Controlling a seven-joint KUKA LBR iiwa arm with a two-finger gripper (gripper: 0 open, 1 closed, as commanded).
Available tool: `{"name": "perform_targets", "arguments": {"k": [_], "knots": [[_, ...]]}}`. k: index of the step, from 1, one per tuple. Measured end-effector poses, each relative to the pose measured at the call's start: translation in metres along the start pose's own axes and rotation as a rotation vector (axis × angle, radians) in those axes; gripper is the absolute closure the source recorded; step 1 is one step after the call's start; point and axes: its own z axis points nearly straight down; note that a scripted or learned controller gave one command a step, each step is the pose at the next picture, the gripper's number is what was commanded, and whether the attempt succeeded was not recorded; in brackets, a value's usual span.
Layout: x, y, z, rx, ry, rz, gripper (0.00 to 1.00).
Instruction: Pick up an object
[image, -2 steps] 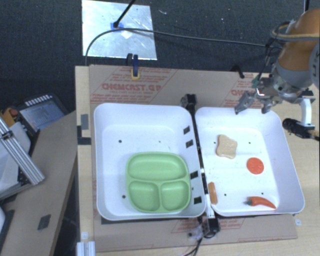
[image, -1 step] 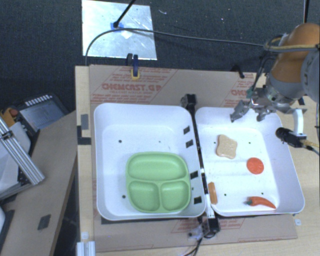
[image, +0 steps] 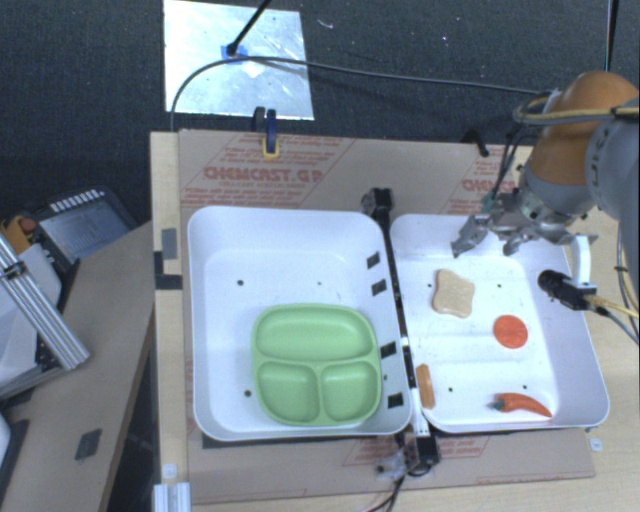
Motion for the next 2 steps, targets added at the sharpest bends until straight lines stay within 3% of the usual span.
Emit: {"name": "perform_targets", "arguments": {"k": [1,2], "knots": [[0.0,0.001,-0.013,-0.004,0.0,-0.001,1.0],[-0.009,0.008,-0.07,-0.007,-0.001,0.0,1.0]]}}
